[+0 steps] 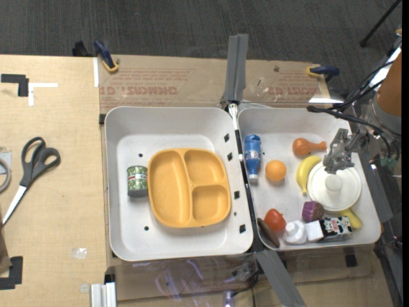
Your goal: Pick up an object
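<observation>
Left bin [121, 235] holds yellow tray [190, 187], can [137, 181]; fingers [337, 160], seemingly spread, above white lid [333, 187].

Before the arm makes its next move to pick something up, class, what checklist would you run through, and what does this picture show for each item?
1. Gripper is over the right bin: ok.
2. A target lies below it: ok, the white round object sits right under it.
3. Fingers open enough: cannot tell.
4. Nothing held already: cannot tell.
5. Space around the target: not ok, the banana and purple block crowd it.
6. Left bin has room beside the yellow tray and green can: ok.
</observation>
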{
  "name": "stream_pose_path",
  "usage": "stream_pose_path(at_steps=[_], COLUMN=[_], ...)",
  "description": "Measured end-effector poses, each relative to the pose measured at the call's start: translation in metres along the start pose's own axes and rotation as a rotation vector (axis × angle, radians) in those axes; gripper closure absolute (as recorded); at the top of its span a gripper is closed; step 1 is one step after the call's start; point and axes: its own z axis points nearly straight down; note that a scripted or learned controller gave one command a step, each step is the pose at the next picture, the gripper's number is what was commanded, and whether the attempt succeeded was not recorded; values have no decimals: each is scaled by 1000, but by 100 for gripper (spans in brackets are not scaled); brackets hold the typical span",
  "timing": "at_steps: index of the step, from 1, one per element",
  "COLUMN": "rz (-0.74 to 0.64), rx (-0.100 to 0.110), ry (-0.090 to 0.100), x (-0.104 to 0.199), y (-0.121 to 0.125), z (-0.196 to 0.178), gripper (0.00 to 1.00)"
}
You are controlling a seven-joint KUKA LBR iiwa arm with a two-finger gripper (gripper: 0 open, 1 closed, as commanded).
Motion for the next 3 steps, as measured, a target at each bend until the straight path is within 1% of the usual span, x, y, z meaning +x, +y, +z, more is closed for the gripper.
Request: stream_pose_path(at_steps=[1,2,3], rz=[0,-75,-77], rx=[0,-1,0], ry=[1,-2,-7], x=[0,-23,-25], y=[0,18,19], z=[0,106,95], gripper=[0,0,100])
